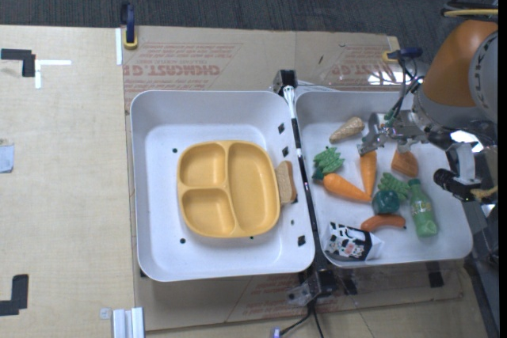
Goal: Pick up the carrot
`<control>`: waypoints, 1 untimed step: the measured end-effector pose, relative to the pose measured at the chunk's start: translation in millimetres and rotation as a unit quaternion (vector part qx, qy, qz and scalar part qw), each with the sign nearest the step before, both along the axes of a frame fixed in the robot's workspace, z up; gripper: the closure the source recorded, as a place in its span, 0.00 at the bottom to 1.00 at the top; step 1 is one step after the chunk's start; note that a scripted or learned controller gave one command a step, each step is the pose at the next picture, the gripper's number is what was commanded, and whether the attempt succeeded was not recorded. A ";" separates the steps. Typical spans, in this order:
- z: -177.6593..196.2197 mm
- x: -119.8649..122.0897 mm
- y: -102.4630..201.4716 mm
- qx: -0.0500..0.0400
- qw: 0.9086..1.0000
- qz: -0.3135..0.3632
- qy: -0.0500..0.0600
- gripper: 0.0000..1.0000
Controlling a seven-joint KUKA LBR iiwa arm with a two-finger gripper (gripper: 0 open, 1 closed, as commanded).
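Two orange carrot-like pieces lie in the right bin (451, 249). One carrot (346, 187) lies slanted near the bin's middle left. A second, shorter carrot (368, 172) points up and down, just to its upper right. My gripper (373, 142) hangs over the bin's upper middle, directly above the top end of the shorter carrot and very close to it. Whether it touches that carrot is unclear from this angle. The grey wrist and orange band (463, 63) reach in from the right.
Around the carrots lie a beige root (347, 129), a leafy green (327, 162), an orange piece (405, 163), broccoli (390, 186), a green bottle (422, 211), an orange sausage shape (384, 223) and a cow-print carton (349, 242). The left bin (150, 170) holds a yellow divided plate (228, 188) and a bread slice (286, 182).
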State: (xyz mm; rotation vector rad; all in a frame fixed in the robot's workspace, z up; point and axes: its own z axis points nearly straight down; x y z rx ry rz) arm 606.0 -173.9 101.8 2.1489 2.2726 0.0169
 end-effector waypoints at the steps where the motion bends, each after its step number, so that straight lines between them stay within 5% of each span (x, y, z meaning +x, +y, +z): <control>1: 8.3 0.3 -0.4 -0.002 1.000 0.000 0.000 1.00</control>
